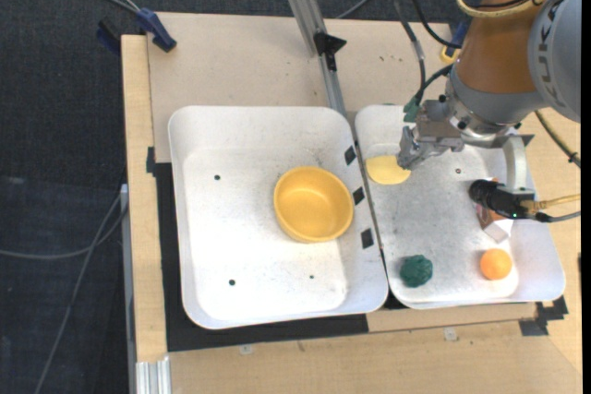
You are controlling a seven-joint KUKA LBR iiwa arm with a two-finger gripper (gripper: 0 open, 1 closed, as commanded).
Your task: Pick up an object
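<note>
Hidden: pale yellow disc (pixel 386 170) partly covered by gripper (pixel 412 149); finger state cannot be told.
Right bin (pixel 434 226): one disc far left, one green lump (pixel 416 269), one orange ball (pixel 496 265) near.
Left bin (pixel 240 226): one yellow bowl (pixel 313 203).

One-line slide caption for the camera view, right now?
Claw poised over a pale yellow disc in the right bin; yellow bowl sits in the left bin.
</note>
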